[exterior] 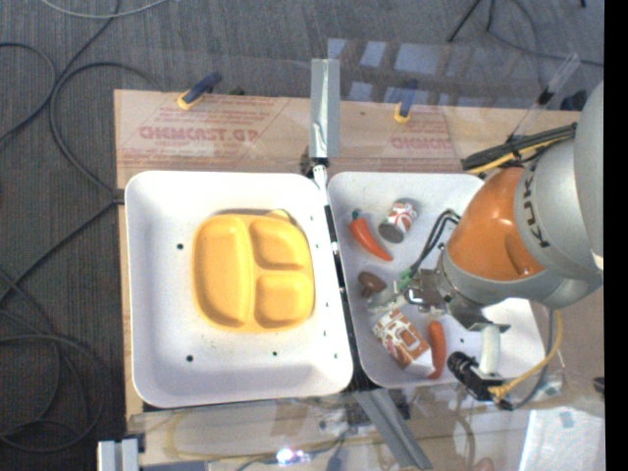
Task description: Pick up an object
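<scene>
Two white bins sit side by side. The left bin holds one yellow divided tray. The right bin, beside the tray, holds two orange carrots, one can, one brown lump and one red-and-white packet. The gripper hangs over the right bin just above the packet; whether it is clamped or apart I cannot tell.

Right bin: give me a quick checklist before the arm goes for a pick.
1. Things to pick lie in the right bin: ok; orange pepper, small can, brown lump, red-and-white packet, carrot.
2. Gripper over that bin: ok.
3. Anything held: cannot tell.
4. Pepper lies apart from the can: ok.
5. Packet and carrot apart: not ok, they touch.
6. Yellow tray sits in the left bin, out of the way: ok.
</scene>
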`<state>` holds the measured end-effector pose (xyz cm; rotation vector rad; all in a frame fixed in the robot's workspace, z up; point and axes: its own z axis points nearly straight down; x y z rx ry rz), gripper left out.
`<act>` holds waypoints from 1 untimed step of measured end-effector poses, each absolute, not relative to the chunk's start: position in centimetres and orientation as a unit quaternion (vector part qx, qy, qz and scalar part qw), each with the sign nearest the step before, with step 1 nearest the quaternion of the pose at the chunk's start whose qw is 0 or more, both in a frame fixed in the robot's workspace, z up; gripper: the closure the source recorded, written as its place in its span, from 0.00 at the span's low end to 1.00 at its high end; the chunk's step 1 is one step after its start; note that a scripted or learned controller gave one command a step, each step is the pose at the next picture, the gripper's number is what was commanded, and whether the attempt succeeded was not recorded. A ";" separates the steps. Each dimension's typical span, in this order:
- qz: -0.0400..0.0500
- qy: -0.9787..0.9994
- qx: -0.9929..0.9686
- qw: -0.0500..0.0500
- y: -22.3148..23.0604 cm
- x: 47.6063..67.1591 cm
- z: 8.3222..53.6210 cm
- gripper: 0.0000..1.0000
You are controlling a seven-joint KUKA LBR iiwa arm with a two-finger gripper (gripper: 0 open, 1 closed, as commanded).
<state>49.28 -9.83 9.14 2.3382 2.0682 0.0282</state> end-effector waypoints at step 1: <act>0.009 0.663 0.749 0.007 -9.7 49.2 10.1 1.00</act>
